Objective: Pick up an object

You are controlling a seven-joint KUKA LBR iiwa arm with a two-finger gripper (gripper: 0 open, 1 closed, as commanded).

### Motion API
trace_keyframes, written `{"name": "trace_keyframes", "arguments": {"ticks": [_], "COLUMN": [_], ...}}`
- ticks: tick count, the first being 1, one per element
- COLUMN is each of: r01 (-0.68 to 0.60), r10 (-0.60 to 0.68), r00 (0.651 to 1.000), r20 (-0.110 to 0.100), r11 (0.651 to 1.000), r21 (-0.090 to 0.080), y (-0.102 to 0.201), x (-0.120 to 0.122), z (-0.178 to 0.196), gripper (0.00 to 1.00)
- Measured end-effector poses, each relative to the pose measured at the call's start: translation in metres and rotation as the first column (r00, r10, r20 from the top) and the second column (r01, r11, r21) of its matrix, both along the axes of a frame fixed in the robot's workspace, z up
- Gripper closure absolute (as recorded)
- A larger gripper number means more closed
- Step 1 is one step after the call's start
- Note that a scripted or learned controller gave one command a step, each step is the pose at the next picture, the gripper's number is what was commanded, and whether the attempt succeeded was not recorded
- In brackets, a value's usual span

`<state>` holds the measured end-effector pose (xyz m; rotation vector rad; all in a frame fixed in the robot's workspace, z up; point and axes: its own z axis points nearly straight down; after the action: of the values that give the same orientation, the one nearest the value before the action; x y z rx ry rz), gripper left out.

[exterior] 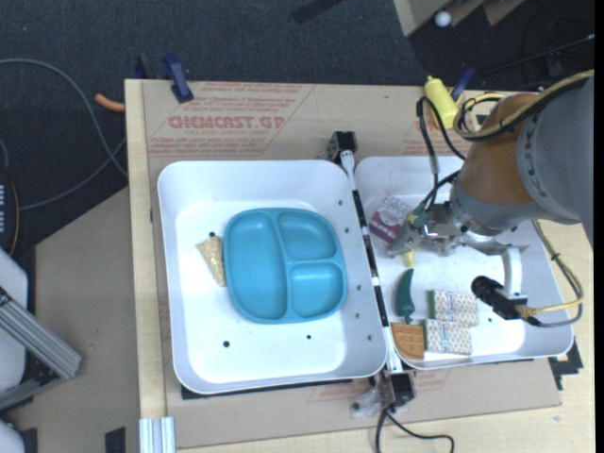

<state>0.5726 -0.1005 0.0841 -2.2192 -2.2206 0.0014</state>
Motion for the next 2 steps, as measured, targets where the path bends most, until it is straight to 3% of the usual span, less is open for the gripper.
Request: {"name": "trace_keyframes", "arguments": {"ticks": [1, 2], "r01": [0.002, 0.001], "r10": [-0.002, -0.001], "r00": [1.0, 1.0], "r20": [0.0, 0.0], "r11": [1.0, 1.0], "r21": [0.0, 0.001], "y": [0.0028, 0.0087], "x": [-0.0863, -0.094], "z": [0.0, 0.0002], "gripper": [0.0, 0.0]}}
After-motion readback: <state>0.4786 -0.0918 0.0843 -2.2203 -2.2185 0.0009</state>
